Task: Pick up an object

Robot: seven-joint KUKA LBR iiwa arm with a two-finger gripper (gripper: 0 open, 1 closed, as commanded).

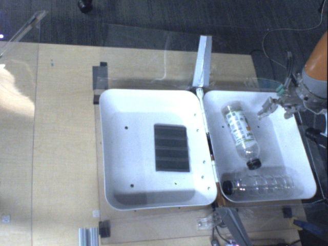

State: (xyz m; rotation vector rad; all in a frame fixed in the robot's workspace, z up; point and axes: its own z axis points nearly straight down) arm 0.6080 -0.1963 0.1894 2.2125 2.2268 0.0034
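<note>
Bins: two white ones side by side, left bin (118, 137) and right bin (292, 142)
Left bin: just one dark ribbed block (171, 147) lying flat in the middle
Right bin: two clear bottles, so two things up for grabs
Bottle one: labelled bottle (240, 133) on its side, black cap pointing to the near edge, probably just rolled to rest like that
Bottle two: clear ridged bottle (259, 185) lying along the near wall, cap to the left
Gripper: the gripper (279, 106) hangs over the far right corner of the right bin, fingers look spread, nothing between them
Guess: it's lined up nearest the labelled bottle
</note>
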